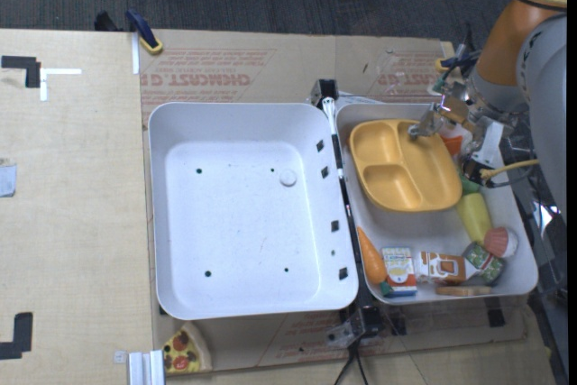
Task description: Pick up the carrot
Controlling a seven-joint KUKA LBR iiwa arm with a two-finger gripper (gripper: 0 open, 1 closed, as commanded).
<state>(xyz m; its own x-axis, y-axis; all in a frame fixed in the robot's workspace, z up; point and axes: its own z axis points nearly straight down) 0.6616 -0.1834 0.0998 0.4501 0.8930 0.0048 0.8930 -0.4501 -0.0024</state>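
Note:
The carrot [370, 255] is orange and lies lengthwise along the left wall of the right bin [521, 221], near its front corner. The gripper [424, 129] hangs at the far end of that bin, over the back right rim of a yellow divided plate [404, 167]. It is well away from the carrot, with the whole plate between them. Nothing shows held in it. The grey arm with its orange band [505, 41] comes in from the upper right.
Small cartons [398, 268] sit beside the carrot's tip. A yellow-green fruit [474, 214], a pink item [498, 241] and a green can [482, 259] crowd the front right. The left bin [180, 194] adjoins. A toy pizza slice [183, 352] lies outside it.

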